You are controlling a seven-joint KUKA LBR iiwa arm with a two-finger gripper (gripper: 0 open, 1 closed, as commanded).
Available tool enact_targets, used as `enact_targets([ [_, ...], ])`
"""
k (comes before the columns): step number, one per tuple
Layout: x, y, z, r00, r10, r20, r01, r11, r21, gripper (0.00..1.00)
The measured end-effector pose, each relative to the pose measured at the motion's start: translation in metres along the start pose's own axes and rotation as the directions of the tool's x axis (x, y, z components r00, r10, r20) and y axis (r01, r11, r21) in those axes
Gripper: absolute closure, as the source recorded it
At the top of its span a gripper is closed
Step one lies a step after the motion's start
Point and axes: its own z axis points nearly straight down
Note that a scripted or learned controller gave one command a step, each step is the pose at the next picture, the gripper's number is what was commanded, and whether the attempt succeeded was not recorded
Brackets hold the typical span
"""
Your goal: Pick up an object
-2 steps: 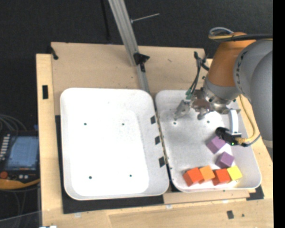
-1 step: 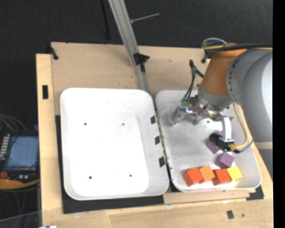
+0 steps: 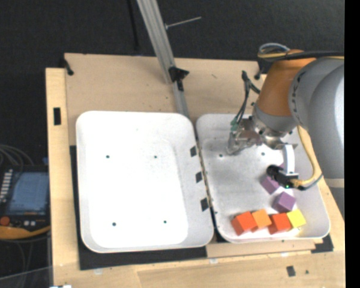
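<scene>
- The grey arm with its orange band (image 3: 276,95) reaches in from the right of the frame; its two-finger gripper (image 3: 235,144) hangs low over the upper part of the right-hand shallow white bin (image 3: 228,179).
- Whether the fingers are spread or closed cannot be told, and nothing is seen between them.
- Candidate objects lie well apart from it, at the lower right of the frame: two purple blocks (image 3: 277,192) near the bin's right wall, and below them a row of red-orange cube (image 3: 245,222), orange cube (image 3: 262,218), red cube (image 3: 280,222) and yellow cube (image 3: 296,219).
- The left-hand white bin (image 3: 135,179) fills the centre-left.
- To do this well, I would choose an end block, since the row is packed tight, centre above it, then descend straight.
</scene>
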Motion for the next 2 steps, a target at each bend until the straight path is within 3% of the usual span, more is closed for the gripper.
enact_targets([
  [2, 0.017, 0.003, -0.106, 1.000, -0.012, -0.001, 0.012, 1.000, -0.002, 1.00],
])
